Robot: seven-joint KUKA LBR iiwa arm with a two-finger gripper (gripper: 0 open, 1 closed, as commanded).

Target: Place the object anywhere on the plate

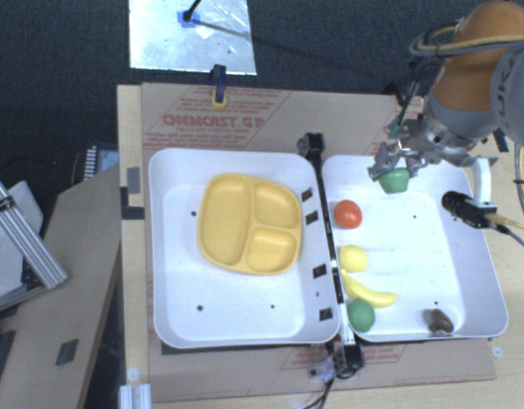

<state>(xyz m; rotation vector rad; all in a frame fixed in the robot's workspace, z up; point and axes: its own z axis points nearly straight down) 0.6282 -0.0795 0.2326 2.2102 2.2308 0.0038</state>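
Gripper pinching green object over right bin; yellow plate well off to camera-left, across the divider.

We saw a wooden bench covered in its middle by a sheet of brown cardboard printed with red lettering. Two shallow white bins sat side by side on the cardboard, touching along their inner edges. The left bin held a yellow plate. The right bin held several small things near its left wall. Black clips ran along the seam between the bins. A yellow and black clamp gripped the cardboard's far edge. Beyond it lay a shiny silver sheet.
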